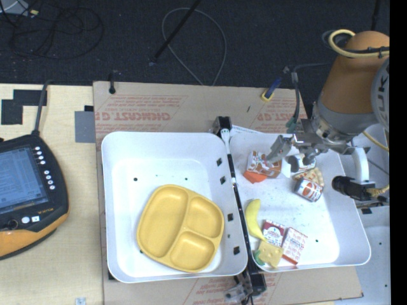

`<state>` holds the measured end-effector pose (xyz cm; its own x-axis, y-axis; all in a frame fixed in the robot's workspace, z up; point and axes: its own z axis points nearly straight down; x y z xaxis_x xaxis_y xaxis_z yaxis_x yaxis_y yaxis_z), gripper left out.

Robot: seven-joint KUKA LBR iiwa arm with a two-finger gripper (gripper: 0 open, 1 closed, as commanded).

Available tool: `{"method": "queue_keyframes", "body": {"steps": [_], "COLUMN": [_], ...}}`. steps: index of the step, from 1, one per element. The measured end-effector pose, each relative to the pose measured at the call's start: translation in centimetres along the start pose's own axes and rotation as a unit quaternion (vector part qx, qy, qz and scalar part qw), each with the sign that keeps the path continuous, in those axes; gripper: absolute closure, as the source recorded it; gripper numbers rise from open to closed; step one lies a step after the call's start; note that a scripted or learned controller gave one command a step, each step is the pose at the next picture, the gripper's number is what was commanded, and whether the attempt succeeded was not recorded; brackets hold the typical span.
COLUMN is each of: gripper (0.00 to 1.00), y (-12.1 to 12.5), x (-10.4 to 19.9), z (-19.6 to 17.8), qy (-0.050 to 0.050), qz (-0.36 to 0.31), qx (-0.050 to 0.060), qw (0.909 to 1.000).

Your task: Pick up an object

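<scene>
Objects lie scattered in the right bin, beside the left bin holding a yellow tray, and a clean lift is best sought by lowering the gripper, spread wide and empty, squarely over the small can near it.

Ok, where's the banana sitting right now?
In the camera view the banana lies in the right bin, against its left wall near the divider, just above the yellow cheese wedge and left of the red cartons.
</scene>
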<state>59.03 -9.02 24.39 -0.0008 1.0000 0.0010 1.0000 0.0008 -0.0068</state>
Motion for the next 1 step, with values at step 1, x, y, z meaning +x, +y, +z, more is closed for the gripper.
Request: {"method": "queue_keyframes", "body": {"steps": [1], "gripper": [0.0], "y": [-2.9], "x": [-1.35], "z": [16.34], "qy": [0.001], "qz": [0.001], "qx": [0.0], "qw": [1.0]}}
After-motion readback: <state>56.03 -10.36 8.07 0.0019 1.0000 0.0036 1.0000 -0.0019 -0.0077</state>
